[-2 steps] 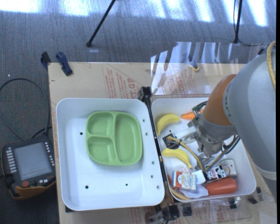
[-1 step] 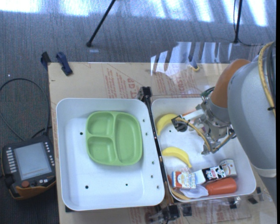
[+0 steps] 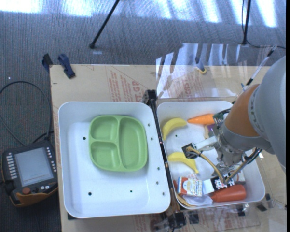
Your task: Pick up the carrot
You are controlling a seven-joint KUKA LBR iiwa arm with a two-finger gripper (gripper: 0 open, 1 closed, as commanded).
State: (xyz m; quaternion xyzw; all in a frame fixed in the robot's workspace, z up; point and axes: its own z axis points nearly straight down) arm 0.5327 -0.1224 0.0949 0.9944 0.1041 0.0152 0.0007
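Note:
The carrot (image 3: 201, 119) is orange and tapered. It lies on its side at the back of the right bin (image 3: 193, 103), its tip pointing left toward a banana. My gripper (image 3: 222, 178) hangs low over the front right part of that bin, well in front of the carrot and apart from it. It sits just above a red-orange long item (image 3: 229, 193). The grey wrist with its orange band (image 3: 241, 117) covers the area right of the carrot.
Two yellow bananas (image 3: 173, 126) (image 3: 182, 160) lie in the right bin's left half. A small printed packet (image 3: 190, 186) sits at its front. The left bin (image 3: 77, 178) holds a green divided plate (image 3: 118, 143). A pendant (image 3: 30, 170) lies on the floor at left.

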